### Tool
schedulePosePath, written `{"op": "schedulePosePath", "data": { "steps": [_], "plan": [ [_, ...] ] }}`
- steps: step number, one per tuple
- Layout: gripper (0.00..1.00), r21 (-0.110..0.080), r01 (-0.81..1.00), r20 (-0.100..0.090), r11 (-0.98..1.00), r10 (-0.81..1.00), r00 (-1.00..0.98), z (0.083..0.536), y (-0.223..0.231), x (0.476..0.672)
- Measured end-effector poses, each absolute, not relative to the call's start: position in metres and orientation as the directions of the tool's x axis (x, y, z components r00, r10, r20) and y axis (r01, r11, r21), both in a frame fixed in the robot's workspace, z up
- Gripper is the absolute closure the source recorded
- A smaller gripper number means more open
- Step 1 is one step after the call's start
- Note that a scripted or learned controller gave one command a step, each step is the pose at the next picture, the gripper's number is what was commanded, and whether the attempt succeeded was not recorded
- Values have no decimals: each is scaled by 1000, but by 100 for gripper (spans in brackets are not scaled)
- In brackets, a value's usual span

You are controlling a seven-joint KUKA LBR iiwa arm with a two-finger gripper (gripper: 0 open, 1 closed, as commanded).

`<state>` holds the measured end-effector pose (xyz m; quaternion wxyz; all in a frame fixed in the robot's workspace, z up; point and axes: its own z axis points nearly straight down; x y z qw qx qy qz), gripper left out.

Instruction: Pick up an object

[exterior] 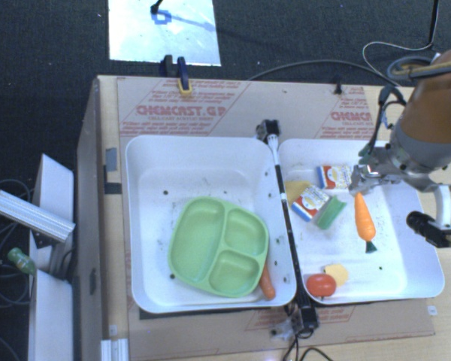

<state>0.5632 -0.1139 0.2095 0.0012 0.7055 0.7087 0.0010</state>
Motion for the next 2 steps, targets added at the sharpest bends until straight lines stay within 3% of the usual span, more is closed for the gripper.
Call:
{"op": "schedulePosePath", "data": {
  "steps": [1,2],
  "plan": [
    [100,2,1000,0,4,1000,-4,234,-33,487],
    [100,3,1000,1,5,1000,-5,263,13,487]
  ]
}}
